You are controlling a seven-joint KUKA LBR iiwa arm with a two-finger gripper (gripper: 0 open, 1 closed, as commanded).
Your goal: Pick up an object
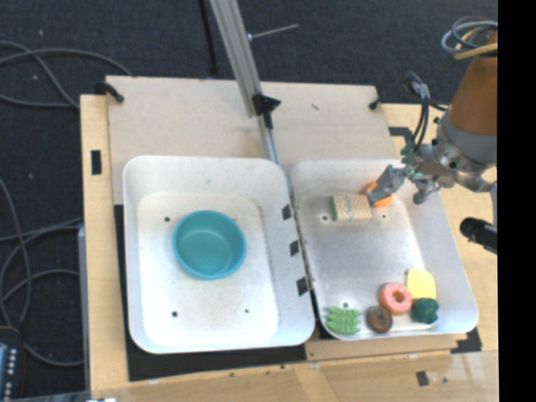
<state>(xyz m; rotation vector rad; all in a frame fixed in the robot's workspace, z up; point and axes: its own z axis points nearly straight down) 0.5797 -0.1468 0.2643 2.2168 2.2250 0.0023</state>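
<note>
My gripper (406, 184) hangs over the upper right part of the right bin (360, 249), its two fingers spread apart and open. A small orange object (382, 196) lies on the bin floor right beside the left finger (390, 178), partly covered by it, and not between the fingers. Just left of it lies a pale corn-cob-like piece with a green end (350, 208). Nothing shows between the fingers.
A teal bowl (209, 243) sits in the left bin (151, 182). Along the right bin's front edge lie a green leafy piece (341, 318), a brown donut (379, 320), a pink donut (394, 297), a yellow block (421, 283) and a dark teal object (426, 311). A metal pole (239, 48) rises behind the bins.
</note>
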